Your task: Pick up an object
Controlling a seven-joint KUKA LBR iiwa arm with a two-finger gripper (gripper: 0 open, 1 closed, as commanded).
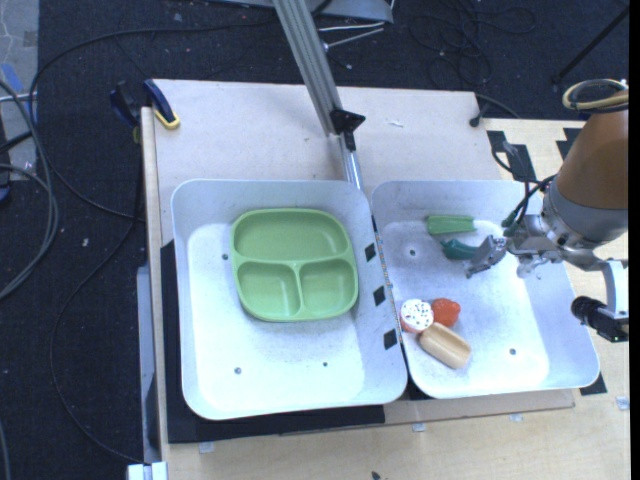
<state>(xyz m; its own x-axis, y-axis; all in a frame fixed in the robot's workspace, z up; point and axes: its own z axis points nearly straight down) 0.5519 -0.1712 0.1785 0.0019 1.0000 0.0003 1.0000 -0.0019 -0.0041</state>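
Note:
In the right bin (560, 368), a light green oblong piece (449, 225) lies near the far wall. A small dark teal piece (459, 250) sits just in front of it. My gripper (488, 253) is low over the bin and reaches in from the right. Its tip is right against the teal piece, and I cannot make out whether it holds that piece. Toward the bin's near left lie a white spotted round piece (416, 315), a red piece (446, 311) and a tan roll (445, 347), all touching or nearly so.
A green divided plate (296, 265) rests in the left bin (270, 378). A slanted metal post (312, 53) rises behind the bins. The grey arm with its orange band (596, 163) hangs over the right bin's right side.

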